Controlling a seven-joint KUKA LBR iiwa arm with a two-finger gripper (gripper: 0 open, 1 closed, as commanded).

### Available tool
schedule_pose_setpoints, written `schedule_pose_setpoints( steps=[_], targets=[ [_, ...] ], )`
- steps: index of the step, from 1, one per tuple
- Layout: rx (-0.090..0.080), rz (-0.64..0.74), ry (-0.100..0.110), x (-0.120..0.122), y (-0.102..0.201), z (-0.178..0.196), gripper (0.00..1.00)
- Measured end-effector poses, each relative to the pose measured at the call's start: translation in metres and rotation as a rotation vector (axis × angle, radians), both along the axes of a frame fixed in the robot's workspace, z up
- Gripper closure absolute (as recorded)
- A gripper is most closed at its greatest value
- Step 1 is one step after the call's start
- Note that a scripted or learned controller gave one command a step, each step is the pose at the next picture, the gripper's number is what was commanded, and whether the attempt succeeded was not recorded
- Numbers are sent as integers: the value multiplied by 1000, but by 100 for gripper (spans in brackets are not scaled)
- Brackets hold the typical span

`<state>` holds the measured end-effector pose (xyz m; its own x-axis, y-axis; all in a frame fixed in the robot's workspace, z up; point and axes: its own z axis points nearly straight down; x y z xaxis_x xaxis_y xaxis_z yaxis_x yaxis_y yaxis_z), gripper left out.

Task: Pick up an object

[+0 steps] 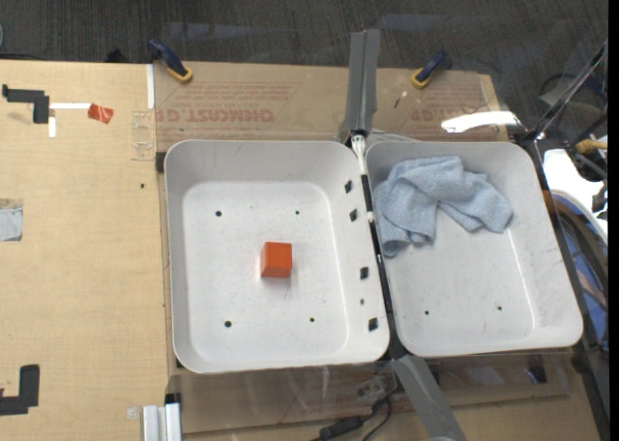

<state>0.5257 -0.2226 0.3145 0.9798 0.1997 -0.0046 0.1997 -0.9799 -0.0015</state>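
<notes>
Orange cube sits mid left bin, looks rigid, light, flat-sided; I judge opposite faces the best hold, though my own grip state I cannot tell.

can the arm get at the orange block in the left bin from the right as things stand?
Probably yes. The orange block sits alone on the left bin floor, away from the walls. The grey cloth lies in the right bin, low and unlikely to block a pass overhead.

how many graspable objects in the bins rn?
2. Orange block near the left bin's center; grey cloth crumpled in the right bin's far-left corner. Cloth may hide something.
</notes>
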Motion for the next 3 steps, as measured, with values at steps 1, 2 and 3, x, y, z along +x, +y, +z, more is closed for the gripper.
schedule_pose_setpoints(
  steps=[1, 2, 3],
  targets=[
    [-1, 3, 0, 76, 1, 10, 100],
    [0, 4, 0, 120, 5, 6, 100],
    [0, 8, 4, 121, 6, 13, 100]
  ],
)
